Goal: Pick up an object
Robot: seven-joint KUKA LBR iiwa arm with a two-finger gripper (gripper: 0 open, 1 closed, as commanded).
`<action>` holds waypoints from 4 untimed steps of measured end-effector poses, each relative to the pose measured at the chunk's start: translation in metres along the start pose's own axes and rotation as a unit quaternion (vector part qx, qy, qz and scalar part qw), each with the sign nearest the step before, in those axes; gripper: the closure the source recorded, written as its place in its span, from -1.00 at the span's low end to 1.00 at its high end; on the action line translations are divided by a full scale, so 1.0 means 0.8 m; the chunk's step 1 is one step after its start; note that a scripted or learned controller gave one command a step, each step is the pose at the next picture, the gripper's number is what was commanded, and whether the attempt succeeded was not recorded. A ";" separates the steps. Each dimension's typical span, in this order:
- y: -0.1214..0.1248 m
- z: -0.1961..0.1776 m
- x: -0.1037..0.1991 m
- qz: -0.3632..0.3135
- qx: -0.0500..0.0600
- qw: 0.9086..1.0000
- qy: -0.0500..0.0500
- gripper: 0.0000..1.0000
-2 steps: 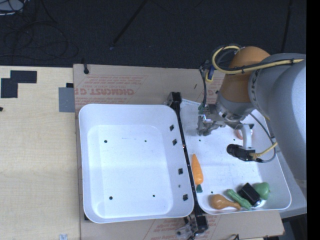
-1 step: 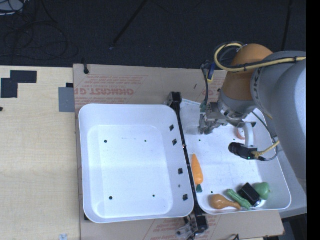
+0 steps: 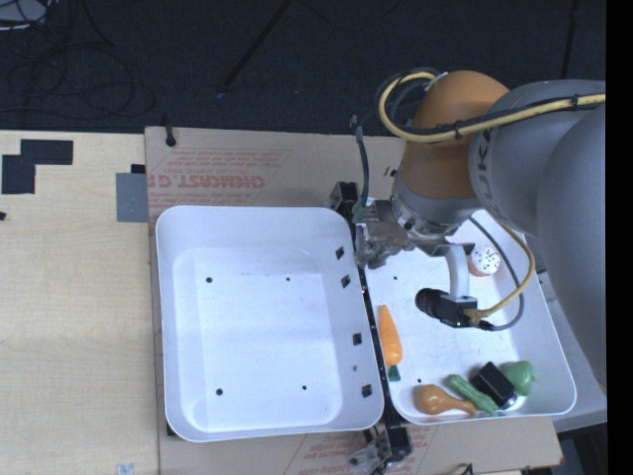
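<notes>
My gripper (image 3: 376, 243) hangs over the left rim of the right bin (image 3: 554, 364), close to the wall between the two bins. Nothing is visible between its fingers. An orange carrot (image 3: 390, 334) lies below it along the bin's left wall, with a small green piece (image 3: 394, 372) at its lower end. At the bin's front sit a tan gourd-like toy (image 3: 440, 399), a green pod (image 3: 473, 392), a black block (image 3: 492, 384) and a green pepper-like toy (image 3: 518, 374). A white ball with red dots (image 3: 485, 260) rests near the arm's cable.
The left bin (image 3: 168, 265) stands beside the right one, sharing a clipped divider (image 3: 364, 315). A black connector on a yellow cable (image 3: 445, 307) hangs over the middle of the right bin. The grey arm (image 3: 554, 166) covers the bin's back right.
</notes>
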State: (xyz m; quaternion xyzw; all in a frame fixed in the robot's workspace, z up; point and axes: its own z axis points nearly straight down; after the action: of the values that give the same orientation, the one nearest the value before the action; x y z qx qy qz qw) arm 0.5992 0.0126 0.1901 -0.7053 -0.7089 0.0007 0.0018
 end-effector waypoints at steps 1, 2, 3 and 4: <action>0.002 -0.008 -0.005 0.002 0.002 1.000 0.000 1.00; 0.002 -0.020 -0.007 0.003 0.003 1.000 0.000 1.00; 0.002 -0.032 -0.008 0.003 0.003 1.000 0.000 1.00; 0.002 -0.043 -0.010 0.003 0.004 1.000 0.000 1.00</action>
State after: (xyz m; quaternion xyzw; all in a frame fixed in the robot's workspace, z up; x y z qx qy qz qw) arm 0.6009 0.0047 0.2244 -0.7076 -0.7066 0.0037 0.0047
